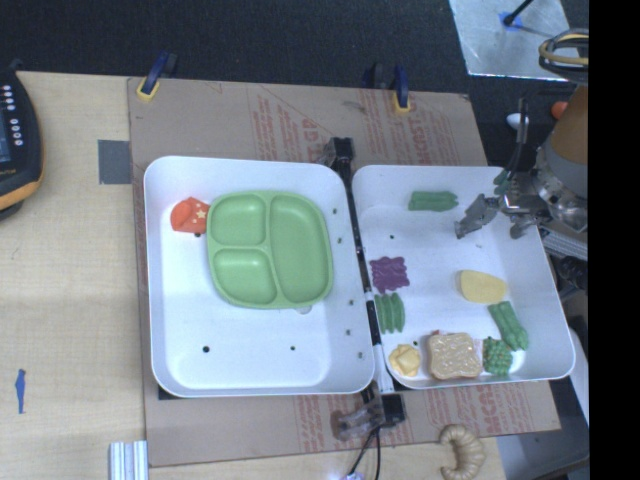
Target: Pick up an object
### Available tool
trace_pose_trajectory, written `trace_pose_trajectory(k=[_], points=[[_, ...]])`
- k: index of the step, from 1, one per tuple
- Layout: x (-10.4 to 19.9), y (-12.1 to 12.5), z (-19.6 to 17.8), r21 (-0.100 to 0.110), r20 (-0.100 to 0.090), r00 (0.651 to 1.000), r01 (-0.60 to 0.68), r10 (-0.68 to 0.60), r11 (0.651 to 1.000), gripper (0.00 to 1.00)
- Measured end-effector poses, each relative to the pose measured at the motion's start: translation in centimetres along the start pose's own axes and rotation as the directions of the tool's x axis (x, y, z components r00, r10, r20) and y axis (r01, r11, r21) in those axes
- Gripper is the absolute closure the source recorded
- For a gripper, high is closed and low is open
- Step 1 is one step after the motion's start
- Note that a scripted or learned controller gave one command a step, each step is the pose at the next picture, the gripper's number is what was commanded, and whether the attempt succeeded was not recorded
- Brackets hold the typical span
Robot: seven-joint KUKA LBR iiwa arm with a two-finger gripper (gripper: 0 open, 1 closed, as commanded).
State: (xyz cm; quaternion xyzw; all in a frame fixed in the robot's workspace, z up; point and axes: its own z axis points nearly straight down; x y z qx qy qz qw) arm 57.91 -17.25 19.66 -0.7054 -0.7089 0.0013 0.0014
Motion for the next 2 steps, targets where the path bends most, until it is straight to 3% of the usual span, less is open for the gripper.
trace_pose_trajectory(k=[1, 2], points=[[7.3, 7.9, 4.2, -0.003, -0.001, 1.000, 0.009, -0.009, 1.000, 0.00], [-0.8, 7.7, 1.9, -0.004, 0.004, 1.000, -0.007, 0.007, 1.000, 0.00]])
